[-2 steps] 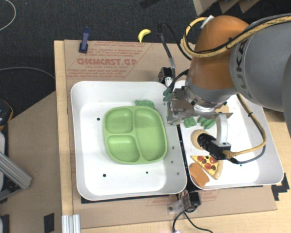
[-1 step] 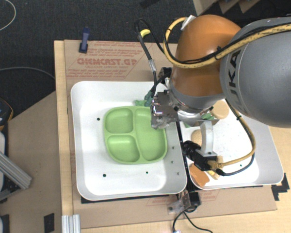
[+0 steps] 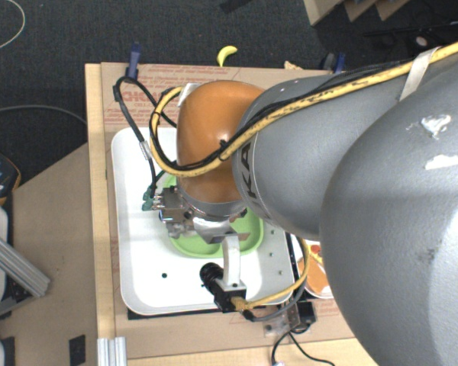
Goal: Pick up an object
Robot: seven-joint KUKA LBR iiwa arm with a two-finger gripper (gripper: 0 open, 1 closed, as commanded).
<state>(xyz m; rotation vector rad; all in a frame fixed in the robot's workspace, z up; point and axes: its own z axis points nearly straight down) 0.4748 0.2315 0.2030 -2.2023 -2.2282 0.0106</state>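
My grey arm with its orange band [image 3: 210,132] reaches in from the right and hangs low over the left white bin [image 3: 133,204]. The wrist and gripper body [image 3: 191,212] point straight down into that bin and hide whatever lies beneath. A light green object [image 3: 248,239] peeks out from under the wrist, lying on the bin floor. A small dark green bit [image 3: 148,198] shows at the wrist's left side. An orange object [image 3: 317,277] sits in the right bin, mostly covered by the arm.
Black and yellow cables [image 3: 149,139] loop around the wrist on the left. A black bracket [image 3: 214,280] and cable connectors hang near the bin's front rim. The bench's cardboard edge [image 3: 99,204] runs along the left.
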